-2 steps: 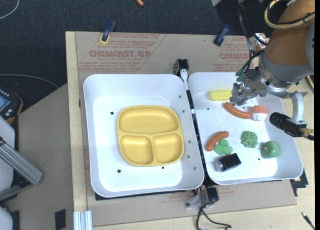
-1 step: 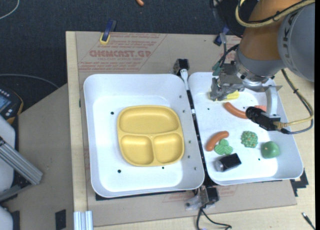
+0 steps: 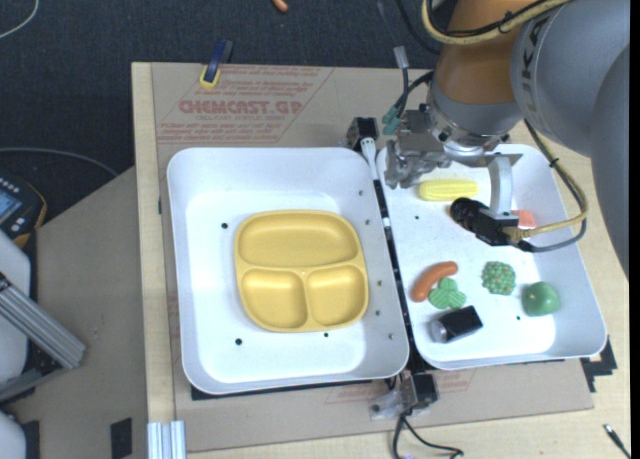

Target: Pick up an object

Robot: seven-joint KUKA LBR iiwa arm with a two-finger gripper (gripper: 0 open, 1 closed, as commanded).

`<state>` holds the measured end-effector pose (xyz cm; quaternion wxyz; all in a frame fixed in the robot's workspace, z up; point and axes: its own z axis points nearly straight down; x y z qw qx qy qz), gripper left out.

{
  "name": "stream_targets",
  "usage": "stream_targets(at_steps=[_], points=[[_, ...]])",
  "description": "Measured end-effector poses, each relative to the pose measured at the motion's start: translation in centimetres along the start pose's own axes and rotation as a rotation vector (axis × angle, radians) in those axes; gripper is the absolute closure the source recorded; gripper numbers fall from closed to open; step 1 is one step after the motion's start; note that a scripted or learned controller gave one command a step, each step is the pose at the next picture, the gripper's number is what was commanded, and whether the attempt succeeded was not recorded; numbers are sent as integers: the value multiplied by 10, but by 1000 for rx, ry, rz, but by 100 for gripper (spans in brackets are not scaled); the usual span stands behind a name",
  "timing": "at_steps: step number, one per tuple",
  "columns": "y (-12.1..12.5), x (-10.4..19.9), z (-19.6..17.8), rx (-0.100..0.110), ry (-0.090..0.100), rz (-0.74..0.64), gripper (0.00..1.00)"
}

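Observation:
The grey arm with its orange band comes in from the upper right, and its gripper (image 3: pixel 404 165) hangs over the far left corner of the right bin (image 3: pixel 575 332). Just right of the gripper lies a yellow corn-like piece (image 3: pixel 447 189). Further toward the front of that bin lie an orange sausage (image 3: pixel 434 279), a green leafy piece (image 3: pixel 448 297), a green broccoli (image 3: pixel 498 277), a green ball (image 3: pixel 540 298) and a black block (image 3: pixel 458 323). A small pink piece (image 3: pixel 526 218) peeks out beside the wrist's black fitting. Nothing shows between the fingers.
The left bin (image 3: pixel 195 247) holds a yellow divided plate (image 3: pixel 300 269). A ridge (image 3: pixel 388 247) separates the two bins. Cables loop from the wrist over the right bin's far side. A blue and yellow clip (image 3: pixel 213 64) lies on the cardboard behind the bins.

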<state>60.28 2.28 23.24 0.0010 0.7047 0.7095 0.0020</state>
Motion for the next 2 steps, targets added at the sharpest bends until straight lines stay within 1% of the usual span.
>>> stream_targets(at_steps=[1,2], points=[[10,53,-3,1,0,1,100],[21,49,6,1,-3,5,100]])
